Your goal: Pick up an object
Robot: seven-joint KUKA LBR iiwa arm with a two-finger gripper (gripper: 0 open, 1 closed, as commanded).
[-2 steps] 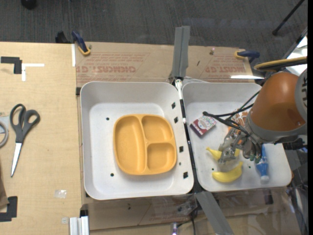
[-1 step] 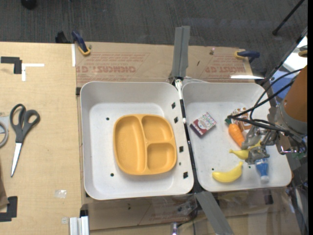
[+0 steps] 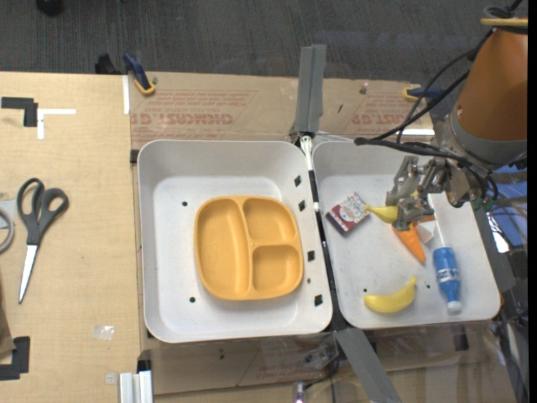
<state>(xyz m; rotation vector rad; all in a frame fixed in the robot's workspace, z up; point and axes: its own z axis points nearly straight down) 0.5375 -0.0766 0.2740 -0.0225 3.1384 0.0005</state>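
Orange-banded and grey, the KUKA arm (image 3: 495, 82) reaches in from the right and hangs its end effector (image 3: 411, 198) low over the far part of the right bin (image 3: 478, 309), directly above a tight cluster of objects. No object appears lifted: everything in that bin looks to be lying on the white floor, so by this view the pick is at the approach or closing stage, with the grasp and the lift left to do. Nearest the fingertips are a small yellow piece (image 3: 383, 213), possibly a second banana, and an orange carrot-shaped toy (image 3: 410, 243), either of which could be the target; which one cannot be told. A red-and-white packet (image 3: 346, 213) lies just left of them, a blue-and-white bottle (image 3: 446, 279) to the right and nearer, and a yellow banana (image 3: 391, 299) at the near side, well apart from the tool. Whether the fingers stand apart or together cannot be told, since cables and the tool's own dark body clutter that spot. The left bin (image 3: 159, 250) carries a yellow divided plate (image 3: 248, 247). Scissors (image 3: 35, 222) rest on the table (image 3: 75, 326) at far left; the arm's upper body is cut off at the frame edge.
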